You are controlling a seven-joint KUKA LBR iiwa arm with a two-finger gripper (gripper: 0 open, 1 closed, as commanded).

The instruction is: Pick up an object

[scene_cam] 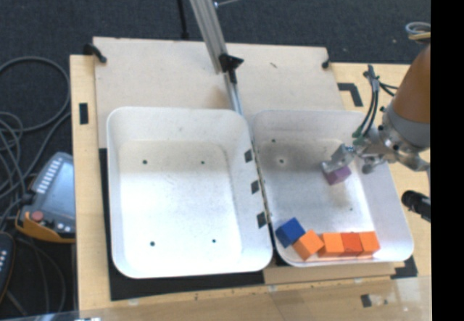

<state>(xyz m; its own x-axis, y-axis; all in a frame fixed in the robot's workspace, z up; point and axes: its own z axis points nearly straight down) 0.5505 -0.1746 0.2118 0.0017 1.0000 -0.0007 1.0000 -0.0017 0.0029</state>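
We see the grey arm with its orange band reaching in from the right over the right bin, a shallow white tray with rounded corners and a speckled, matte floor. Its metallic end effector sits above the middle of that bin, and a small purple block shows between its fingertips, so we read the fingers as clamped on the block. Whether the block is lifted off the bin floor or touching it, we cannot tell.

Along the near wall of the right bin lies a row of cubes: a blue cube at the left end, tilted, then an orange cube just beside it, also turned askew, and three more orange cubes touching side by side in a straight line.

The left bin, of the same white moulded shape, lies alongside. Both bins rest on a pale, fibreboard-like tabletop. A ribbed aluminium post slants up from the seam between the bins. A grey handheld pendant with coiled cables lies on the dark carpet at the left.
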